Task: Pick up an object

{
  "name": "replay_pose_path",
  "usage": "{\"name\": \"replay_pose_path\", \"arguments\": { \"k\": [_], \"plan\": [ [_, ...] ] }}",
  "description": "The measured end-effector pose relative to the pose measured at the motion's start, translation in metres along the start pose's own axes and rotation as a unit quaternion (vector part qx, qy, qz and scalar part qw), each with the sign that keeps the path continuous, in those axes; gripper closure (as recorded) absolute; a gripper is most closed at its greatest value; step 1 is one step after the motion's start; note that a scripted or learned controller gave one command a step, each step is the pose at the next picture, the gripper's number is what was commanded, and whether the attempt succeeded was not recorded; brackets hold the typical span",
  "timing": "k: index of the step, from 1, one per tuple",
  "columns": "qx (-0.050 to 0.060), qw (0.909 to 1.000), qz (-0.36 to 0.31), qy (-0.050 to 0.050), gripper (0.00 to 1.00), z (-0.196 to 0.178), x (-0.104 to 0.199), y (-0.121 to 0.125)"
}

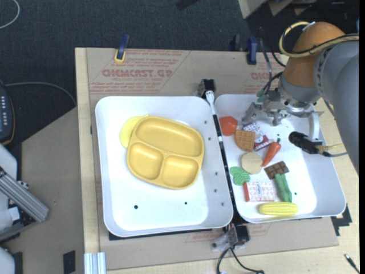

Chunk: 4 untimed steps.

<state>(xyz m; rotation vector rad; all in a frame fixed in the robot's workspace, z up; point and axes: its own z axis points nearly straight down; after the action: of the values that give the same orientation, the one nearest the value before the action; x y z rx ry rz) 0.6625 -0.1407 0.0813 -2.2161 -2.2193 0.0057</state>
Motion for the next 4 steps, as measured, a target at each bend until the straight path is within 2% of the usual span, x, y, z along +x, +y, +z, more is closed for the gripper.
{"name": "replay_pose_path", "arguments": {
  "k": [1, 3, 4],
  "plan": [
    [-0.004, 1.0, 0.0, -0.001, 1.0, -0.015, 0.0, 0.002],
    [-0.008, 1.0, 0.0, -0.002, 1.0, -0.142, 0.003, 0.007],
    [-0.005, 1.0, 0.0, -0.001, 1.0, -0.144, 0.003, 0.007]
  ]
}}
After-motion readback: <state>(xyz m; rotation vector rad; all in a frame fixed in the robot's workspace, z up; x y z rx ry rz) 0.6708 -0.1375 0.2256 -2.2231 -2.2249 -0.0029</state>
